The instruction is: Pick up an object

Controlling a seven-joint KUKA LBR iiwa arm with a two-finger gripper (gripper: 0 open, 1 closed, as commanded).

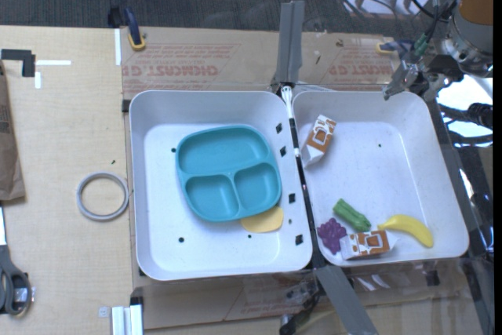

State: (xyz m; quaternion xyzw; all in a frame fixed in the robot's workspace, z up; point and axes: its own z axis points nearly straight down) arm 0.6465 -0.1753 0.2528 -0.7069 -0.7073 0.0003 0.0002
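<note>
The right bin (408, 161) holds an orange-and-white carton (319, 139) near its left wall. At its front lie a green vegetable (351, 214), purple grapes (332, 232), a yellow banana (408, 229) and a second orange-and-white carton (367, 245). In the left bin (149, 169) a teal divided plate (229, 172) partly covers a flat yellow piece (263, 220). My gripper (408, 86) hangs over the far right corner of the right bin, well away from every object. It is open, with nothing between its fingers.
A grey post (290, 43) stands behind the seam between the bins. On the wooden bench to the left lie a tape ring (103, 195), a brown paper bag (9, 137) and scissors (12, 290). Cables (423, 0) trail around the wrist.
</note>
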